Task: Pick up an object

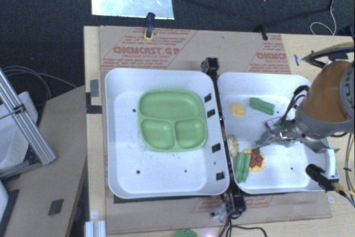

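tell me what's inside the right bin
The right bin holds a green piece, a yellow piece, green stalks, a red-and-yellow item and a pale bit. The arm covers the bin's right part.

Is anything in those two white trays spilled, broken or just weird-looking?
Nothing looks spilled or broken. The green divided plate sits flat in the left bin. The toy food lies loose in the right bin, most of it huddled near the divider, which seems ordinary here.

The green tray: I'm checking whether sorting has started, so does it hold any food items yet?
No, the green tray in the left bin shows three bare compartments.
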`<state>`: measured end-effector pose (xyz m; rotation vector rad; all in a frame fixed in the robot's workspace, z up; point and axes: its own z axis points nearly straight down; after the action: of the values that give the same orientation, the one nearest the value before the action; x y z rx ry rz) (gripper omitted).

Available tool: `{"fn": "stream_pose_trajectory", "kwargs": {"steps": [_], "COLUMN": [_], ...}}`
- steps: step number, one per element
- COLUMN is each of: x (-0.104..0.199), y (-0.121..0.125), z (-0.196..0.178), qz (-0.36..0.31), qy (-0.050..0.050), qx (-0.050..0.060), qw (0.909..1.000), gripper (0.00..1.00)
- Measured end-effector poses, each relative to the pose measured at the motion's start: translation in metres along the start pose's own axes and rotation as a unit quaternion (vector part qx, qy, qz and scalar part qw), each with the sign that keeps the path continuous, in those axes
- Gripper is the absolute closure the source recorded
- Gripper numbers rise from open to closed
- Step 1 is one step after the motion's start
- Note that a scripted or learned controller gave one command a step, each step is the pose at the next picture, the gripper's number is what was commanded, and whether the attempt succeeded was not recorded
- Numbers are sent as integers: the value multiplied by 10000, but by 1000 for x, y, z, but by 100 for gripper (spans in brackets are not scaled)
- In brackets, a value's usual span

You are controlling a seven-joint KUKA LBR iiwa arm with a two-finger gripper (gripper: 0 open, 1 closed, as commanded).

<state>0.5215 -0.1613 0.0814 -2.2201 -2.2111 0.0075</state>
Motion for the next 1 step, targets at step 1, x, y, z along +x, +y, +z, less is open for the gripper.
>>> {"fn": "stream_pose_trajectory", "kwargs": {"steps": [1], "x": [81], "y": [-8], "z": [-56], "qz": [-65], "qy": [-5], "qx": [-63], "qw": [10000], "gripper": [0]}}
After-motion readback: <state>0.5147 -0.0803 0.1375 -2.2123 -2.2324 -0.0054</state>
